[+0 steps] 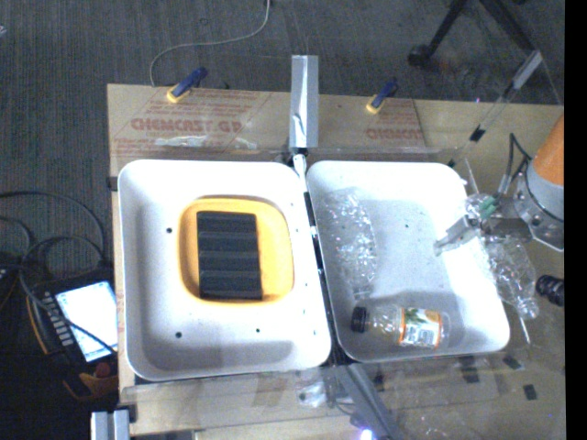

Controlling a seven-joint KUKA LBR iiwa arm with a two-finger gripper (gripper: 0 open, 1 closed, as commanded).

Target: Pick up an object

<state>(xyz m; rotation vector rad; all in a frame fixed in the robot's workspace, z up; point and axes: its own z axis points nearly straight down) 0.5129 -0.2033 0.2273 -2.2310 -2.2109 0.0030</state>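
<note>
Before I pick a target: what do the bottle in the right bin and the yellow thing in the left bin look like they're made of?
The bottle, lying on its side, looks like clear glossy plastic: you see through it, and it has a dark cap and a paper-like label. The yellow item looks matte and soft, perhaps a sponge or foam, with a black ribbed pad on top. That is a guess from the dull, rounded edges.

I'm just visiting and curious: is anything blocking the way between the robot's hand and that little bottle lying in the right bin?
Nothing visible does. The end effector hangs over the right bin's far right side; the bottle lies near the front wall, bare white floor between. The crumpled clear plastic sits off to the left.
</note>
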